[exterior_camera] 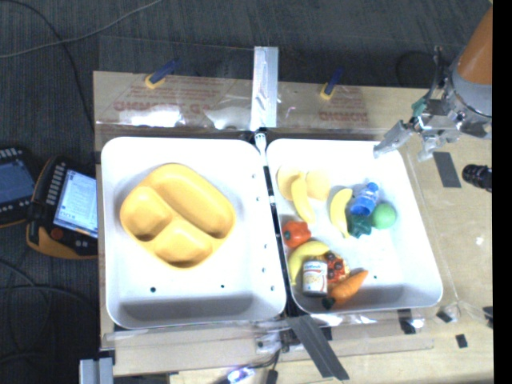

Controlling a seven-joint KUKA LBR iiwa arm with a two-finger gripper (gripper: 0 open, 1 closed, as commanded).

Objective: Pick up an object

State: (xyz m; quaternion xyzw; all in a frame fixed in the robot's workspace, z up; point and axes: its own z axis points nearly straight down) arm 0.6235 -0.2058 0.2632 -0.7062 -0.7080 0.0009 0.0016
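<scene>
**Arm waits off the right bin's far corner**

The grey arm with its orange band [486, 42] reaches in from the right, and its gripper [416, 134] hangs above the far right corner of the right-hand shallow white bin [416, 238]. One pale finger [390, 142] points out over the bin's rim; whether the fingers are open or closed, I cannot tell from this angle, and nothing shows between them.

Down in that bin lies the pile: a blue plastic bottle [364, 198] just beside a small green ball [385, 215], a yellow banana [339, 210] touching the bottle's left side, and pale yellow fruit pieces [302, 189] near the divider. Nearer the front sit a red tomato-like toy [295, 233], a small jar with a red label [314, 277] and an orange carrot [349, 285].

The left-hand white bin [128, 294] holds a big yellow moulded tray [178, 213]. Both bins rest on the wooden table [456, 238].
</scene>
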